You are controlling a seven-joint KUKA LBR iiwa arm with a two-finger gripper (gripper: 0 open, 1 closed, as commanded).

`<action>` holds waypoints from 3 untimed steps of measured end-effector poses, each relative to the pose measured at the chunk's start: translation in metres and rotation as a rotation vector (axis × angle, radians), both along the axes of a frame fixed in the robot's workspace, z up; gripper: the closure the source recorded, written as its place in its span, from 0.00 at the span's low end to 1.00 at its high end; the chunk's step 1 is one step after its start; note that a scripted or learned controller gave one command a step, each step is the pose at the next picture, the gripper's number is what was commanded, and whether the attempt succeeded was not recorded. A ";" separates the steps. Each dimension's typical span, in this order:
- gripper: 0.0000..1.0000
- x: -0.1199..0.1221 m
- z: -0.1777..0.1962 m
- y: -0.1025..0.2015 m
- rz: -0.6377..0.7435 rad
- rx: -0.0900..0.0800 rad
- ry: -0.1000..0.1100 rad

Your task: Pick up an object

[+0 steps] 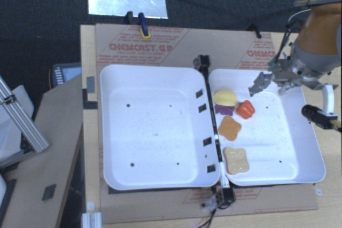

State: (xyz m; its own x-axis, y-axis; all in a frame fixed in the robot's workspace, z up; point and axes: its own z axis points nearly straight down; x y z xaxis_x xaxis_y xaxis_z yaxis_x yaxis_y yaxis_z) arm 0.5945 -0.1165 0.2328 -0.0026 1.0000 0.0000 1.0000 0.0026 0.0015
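A: What writing can be read?

B: The brown board (160, 42) that lies on the table (64, 109) under both bins carries red letters. Near its far left edge I read "CHEMCAST", with smaller letters after it that are too blurred. A second red print near the far right corner is partly covered by the arm.

A: Largest things first, please.

B: The left bin (152, 168) is the biggest, and beside it, touching along the middle edge, stands the right bin (304, 163). The arm (320, 34) comes in from the right, its orange band high and the grey wrist bent down over the far edge of the right bin.

A: And the jaws?

B: The gripper (260, 84) hangs above the far part of the right bin, pointing toward the left. Its jaws look parted a little, and nothing is between them.

A: Where are the objects?

B: All lie in the right bin, close to its left wall. Near the front left corner is a beige toast slice (236, 160). Behind it is an orange flat piece (230, 128), then a yellow lemon-like piece (225, 97) touching a purple piece (224, 110). A small red-orange piece (246, 109) lies just beside them, near the gripper.
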 end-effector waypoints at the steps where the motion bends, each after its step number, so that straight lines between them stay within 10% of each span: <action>1: 0.00 0.018 -0.155 0.035 0.004 0.002 0.002; 2: 1.00 0.019 -0.137 0.032 0.002 -0.001 -0.003; 3: 1.00 -0.002 -0.042 0.091 0.007 0.002 -0.007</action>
